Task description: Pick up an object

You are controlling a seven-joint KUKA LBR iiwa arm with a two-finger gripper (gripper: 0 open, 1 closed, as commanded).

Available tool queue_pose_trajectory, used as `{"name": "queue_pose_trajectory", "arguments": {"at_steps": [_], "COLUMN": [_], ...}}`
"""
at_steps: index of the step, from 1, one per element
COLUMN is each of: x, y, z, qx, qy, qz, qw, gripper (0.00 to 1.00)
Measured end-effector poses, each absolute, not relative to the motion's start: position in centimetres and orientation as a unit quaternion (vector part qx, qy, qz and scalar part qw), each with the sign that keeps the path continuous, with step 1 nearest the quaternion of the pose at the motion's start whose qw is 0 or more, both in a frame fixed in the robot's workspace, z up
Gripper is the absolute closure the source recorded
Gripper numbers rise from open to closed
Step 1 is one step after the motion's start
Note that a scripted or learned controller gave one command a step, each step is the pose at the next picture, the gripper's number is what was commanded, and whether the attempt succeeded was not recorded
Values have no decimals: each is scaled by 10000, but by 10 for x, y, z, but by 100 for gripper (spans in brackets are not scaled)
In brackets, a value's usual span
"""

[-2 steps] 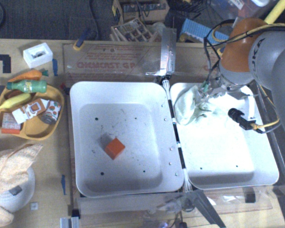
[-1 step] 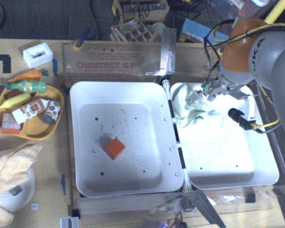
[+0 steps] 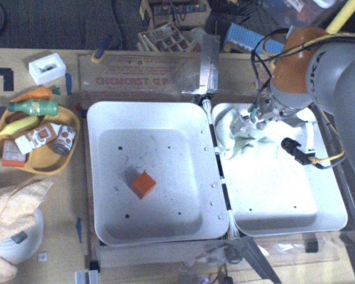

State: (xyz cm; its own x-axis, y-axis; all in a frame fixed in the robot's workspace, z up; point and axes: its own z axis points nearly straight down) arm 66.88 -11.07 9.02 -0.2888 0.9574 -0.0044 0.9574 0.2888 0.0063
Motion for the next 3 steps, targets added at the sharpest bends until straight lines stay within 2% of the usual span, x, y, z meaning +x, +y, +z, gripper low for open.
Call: {"name": "queue_pose_trajectory", "arguments": {"at_steps": [1, 2, 3], "x": [670, 670, 649], "y": [-111, -111, -105], "z": [102, 102, 92], "qx": [5960, 5959, 5671], "qy": [8029, 8030, 8236], "qz": [27, 26, 27], "qw": [53, 55, 59], "gripper": [100, 0, 0]}}
